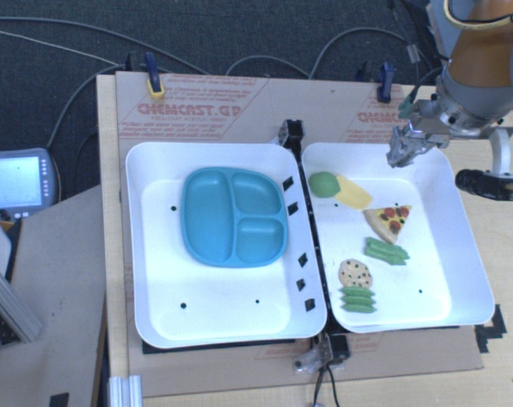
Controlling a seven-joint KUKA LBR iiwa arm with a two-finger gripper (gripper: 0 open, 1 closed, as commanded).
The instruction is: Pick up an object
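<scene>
Arm: a grey arm with an orange band [483,41] is seen entering from the right, above the far right corner of the right bin.
Claw: the claw [404,153] is seen just above the far rim of the right bin [460,253], tips pointing down; nothing is seen between its tips, and whether it is released or clenched cannot be told.
Right bin: six toy foods are held in its left half.
Green ball: a round green piece [323,184] is placed at the far left of the right bin, below and to the left of the claw, apart from it.
Yellow piece: a flat yellow piece [354,194] is laid touching the green ball on its right.
Pizza slice: a wedge with red dots [387,221] is placed near the middle of the right bin, just in front of the yellow piece.
Green beans: a green strip [385,251] is laid just in front of the pizza slice.
Cookie: a round speckled cookie [354,273] is set nearer the front, left of the green beans.
Pea pods: a green stack [357,299] is laid touching the cookie's front edge.
Left bin: the left bin [154,253] is set touching the right bin along a shared middle edge.
Tray: a blue three-part tray [234,216] is laid flat in the far half of the left bin.
Bench: both bins are carried on a brown board on the bench [239,96].
</scene>
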